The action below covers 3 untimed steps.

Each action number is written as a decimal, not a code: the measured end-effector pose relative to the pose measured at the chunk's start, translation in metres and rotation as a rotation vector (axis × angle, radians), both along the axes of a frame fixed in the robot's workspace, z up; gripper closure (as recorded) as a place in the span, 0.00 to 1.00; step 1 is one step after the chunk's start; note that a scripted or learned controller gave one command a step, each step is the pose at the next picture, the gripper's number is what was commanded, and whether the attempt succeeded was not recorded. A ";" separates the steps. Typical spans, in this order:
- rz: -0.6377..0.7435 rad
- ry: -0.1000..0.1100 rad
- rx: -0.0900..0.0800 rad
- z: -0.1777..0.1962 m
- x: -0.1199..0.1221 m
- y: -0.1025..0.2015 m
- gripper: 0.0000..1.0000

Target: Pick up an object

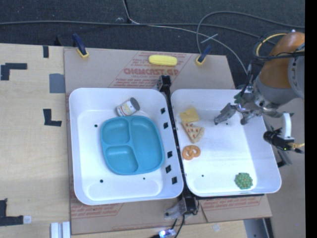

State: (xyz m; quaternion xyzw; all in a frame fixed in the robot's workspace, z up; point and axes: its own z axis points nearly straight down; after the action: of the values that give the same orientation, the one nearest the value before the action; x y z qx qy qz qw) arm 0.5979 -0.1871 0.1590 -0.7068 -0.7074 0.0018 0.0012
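Objects wait untouched in the right bin (pixel 257 148): cheese wedge (pixel 188 115), pizza slice (pixel 193 132) and pretzel (pixel 190 152) at nine o'clock, broccoli (pixel 243 180) at five. The gripper (pixel 223 116) hovers at twelve, fingers spread, holding nothing. Grasp and lift are both ahead.

Light wooden bench (pixel 29 148) topped with a brown printed cardboard sheet (pixel 133 71). On the cardboard, two shallow white plastic bins: left bin (pixel 81 182) toward 9 o'clock, right bin (pixel 265 182) toward 3. Yellow oblong piece (pixel 162 60) at 12 o'clock.
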 end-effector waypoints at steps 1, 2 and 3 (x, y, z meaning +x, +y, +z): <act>0.001 0.001 0.001 -0.044 -0.002 0.000 0.00; 0.001 -0.004 -0.001 -0.075 -0.002 0.001 0.00; 0.002 -0.008 -0.004 -0.062 0.000 0.000 1.00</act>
State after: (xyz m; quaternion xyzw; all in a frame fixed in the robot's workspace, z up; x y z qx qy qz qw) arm 0.5975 -0.1871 0.0966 -0.7061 -0.7081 0.0003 -0.0031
